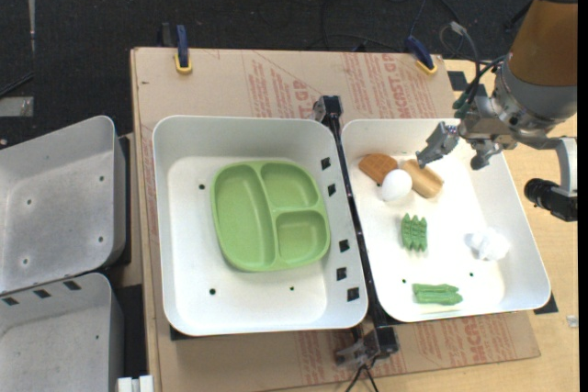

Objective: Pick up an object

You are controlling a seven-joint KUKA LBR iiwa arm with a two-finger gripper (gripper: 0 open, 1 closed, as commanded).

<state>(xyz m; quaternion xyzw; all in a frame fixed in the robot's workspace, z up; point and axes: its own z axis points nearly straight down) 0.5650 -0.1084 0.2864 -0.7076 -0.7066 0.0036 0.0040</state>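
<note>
My gripper (pixel 457 151) hangs over the back of the right bin (pixel 516 208), its two fingers spread open with nothing between them. Its left finger (pixel 437 145) is just above and right of a brown block (pixel 424 181). A second brown piece (pixel 376 166) lies to the left, and a white ball (pixel 396 185) rests against both. Further forward lie a green ridged piece (pixel 414 232), a flat green piece (pixel 435 294) and a white crumpled object (pixel 488 243).
The left bin (pixel 184 197) holds a green divided tray (pixel 271 214). A black divider (pixel 347 216) runs between the two bins. White panels (pixel 55 188) lie off the bench to the left. Clamps (pixel 183 50) sit on the bench's back edge.
</note>
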